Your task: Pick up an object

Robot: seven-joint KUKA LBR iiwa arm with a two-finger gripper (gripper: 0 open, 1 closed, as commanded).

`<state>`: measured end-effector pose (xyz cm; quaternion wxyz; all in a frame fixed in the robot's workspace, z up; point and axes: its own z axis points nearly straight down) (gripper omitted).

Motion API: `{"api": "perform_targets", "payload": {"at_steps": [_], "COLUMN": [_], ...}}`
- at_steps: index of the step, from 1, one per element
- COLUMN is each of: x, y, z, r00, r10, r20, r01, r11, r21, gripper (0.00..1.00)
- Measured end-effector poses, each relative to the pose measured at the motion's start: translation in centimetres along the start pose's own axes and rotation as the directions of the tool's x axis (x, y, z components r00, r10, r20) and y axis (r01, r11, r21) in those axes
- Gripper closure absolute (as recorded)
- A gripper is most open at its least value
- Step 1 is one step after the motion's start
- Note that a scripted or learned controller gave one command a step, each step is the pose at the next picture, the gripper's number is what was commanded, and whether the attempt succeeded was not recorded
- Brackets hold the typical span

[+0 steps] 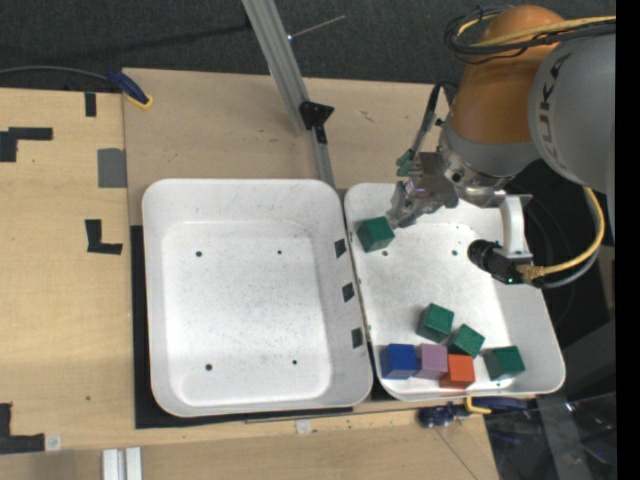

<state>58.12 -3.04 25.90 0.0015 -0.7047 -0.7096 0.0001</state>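
One green cube (376,234) at upper left corner of right bin (530,313), touching or just below tips of gripper (402,213). Looks lifted or tilted off the floor, but cannot confirm. Cannot tell jaw state: tips hidden behind the wrist body, so no claim of a grasp. Probably picked as target because isolated, well apart from the rest, room for fingers on each side; close to bin wall on the left though, could get in the way.

Six more blocks clustered at bin's near end: green cube (436,322), green cube (467,341), green cube (504,361), blue cube (401,360), purple cube (434,359), orange cube (460,370). Packed tight, several touching; harder pick.

Left bin (160,268) just beside, rims meeting. Both on tan bench (200,128), black mat under. Slanted metal strut (285,58) across bench top. Dark backdrop beyond.
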Motion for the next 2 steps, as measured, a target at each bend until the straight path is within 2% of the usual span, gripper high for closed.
{"api": "perform_targets", "payload": {"at_steps": [2], "x": [11.1], "y": [-3.9], "z": [2.9], "r00": [1.000], "r10": [0.000], "r20": [0.001], "r01": [0.000], "r11": [1.000], "r21": [0.002], "gripper": [1.00]}}
